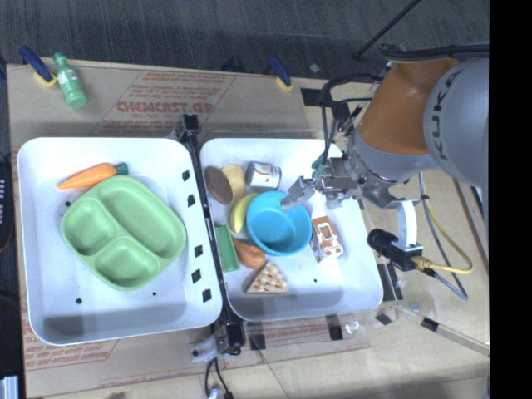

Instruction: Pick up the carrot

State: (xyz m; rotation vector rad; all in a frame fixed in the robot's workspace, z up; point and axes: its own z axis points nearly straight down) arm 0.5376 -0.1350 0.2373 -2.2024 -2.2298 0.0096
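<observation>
The carrot point(87, 175) is orange with a dark green top. It lies in the left bin point(37, 248) near its far-left corner, just beyond the rim of a green divided plate point(123, 230). My gripper point(301, 191) hangs over the right bin point(353, 277), above the far-right edge of a blue bowl point(278, 222). It is far to the right of the carrot, and nothing shows held in it.
The right bin also holds a small can point(263, 174), a yellow banana-like piece point(238, 214), a brown oval point(219, 185), a green stick point(227, 248), an orange food piece point(250, 253), a waffle wedge point(267, 280) and a small orange-white toy point(327, 238). A green bottle point(71, 81) stands beyond the bins.
</observation>
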